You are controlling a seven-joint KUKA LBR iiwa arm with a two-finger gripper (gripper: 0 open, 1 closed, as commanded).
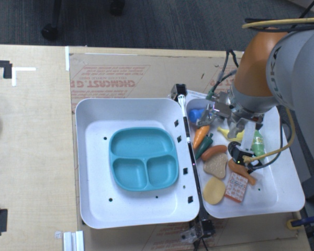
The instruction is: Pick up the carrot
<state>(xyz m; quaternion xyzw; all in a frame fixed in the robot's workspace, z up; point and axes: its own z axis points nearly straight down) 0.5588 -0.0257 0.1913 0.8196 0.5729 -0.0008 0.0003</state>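
1. Carrot (201, 135) lies in the right bin (282, 192), close to that bin's left wall and toward its far end, its orange body tilted with green leaves at the lower tip.
2. It rests on the bin floor and nothing grips it, so the lift itself is not yet done.
3. Just to its near side sit a sausage (214, 152), a slice of bread (216, 166) and a pale potato-like piece (214, 191); a small red packet (236, 186) lies to their right.
4. A blue piece (197, 114) sits on the carrot's far side, and a green bottle (258, 143) stands further right.
5. The end effector (235, 120) hangs over the far part of the same bin, just right of the carrot and above the clutter.
6. Whether it is spread or closed I cannot tell, because the wrist and cables hide it.
7. The left bin (89, 192) holds a teal divided plate (144, 158), well apart from the action.
8. Both bins sit on a cardboard sheet over the worktop (26, 156).
9. Judged from this, the arm is at the approach stage: it is over the right bin, but closing on the carrot and raising it are left to do.
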